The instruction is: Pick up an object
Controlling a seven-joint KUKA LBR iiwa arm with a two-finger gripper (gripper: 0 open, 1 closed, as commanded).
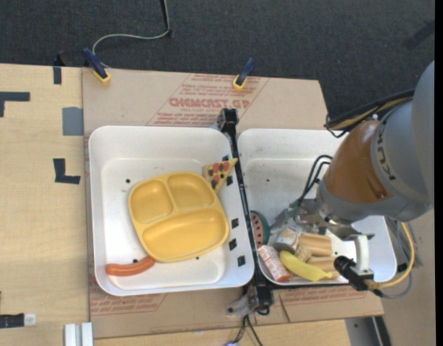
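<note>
White left bin (106, 150) holds a yellow divided plate (178, 216), orange hot dog (130, 268) and pizza slice (220, 171). Right bin (279, 146) has banana (305, 267), bread (313, 246) and watermelon slice (259, 229) near its front-left. Gripper (297, 225) sits over that pile; jaw state can't be told.

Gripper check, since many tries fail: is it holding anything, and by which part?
Cannot be told. The gripper is low in the right bin over the food pile, its tips hidden among the items.

Light wooden bench (34, 215) with black tape marks (63, 171) on its left part. On top, a brown cardboard sheet (207, 103) with red lettering, clamped at the far edge by two blue-and-yellow clips (96, 63). Resting on the cardboard, two shallow white bins side by side: left bin (99, 215), right bin (279, 146), touching along a black divider (236, 179).
</note>
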